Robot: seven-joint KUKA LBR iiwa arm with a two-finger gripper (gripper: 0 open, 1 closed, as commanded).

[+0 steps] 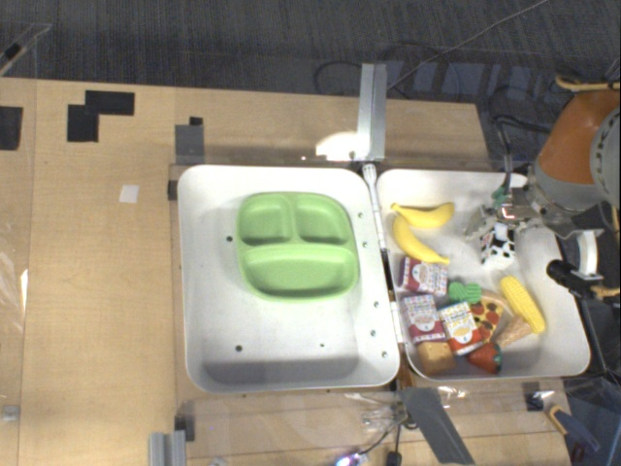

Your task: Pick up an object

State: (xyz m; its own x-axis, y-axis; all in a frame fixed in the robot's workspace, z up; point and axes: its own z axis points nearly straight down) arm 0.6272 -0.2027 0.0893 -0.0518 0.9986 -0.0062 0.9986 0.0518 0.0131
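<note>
My gripper (504,212) hangs over the far right part of the right bin (572,357), at the end of the grey arm with the orange band (572,134). Right below it, touching or nearly touching, is a small black-and-white cow toy (499,247). Further left in the same bin lie two yellow bananas (423,216) (419,247). A yellow corn cob (522,304) rests near the right wall. Several small cartons (423,278) and a pizza slice (493,315) are clustered at the near side.
The left bin (209,357) holds a green divided plate (296,244). A metal post (372,105) stands behind the divider between the bins. A red toy (485,359) and a brown bun (437,357) lie at the right bin's near edge.
</note>
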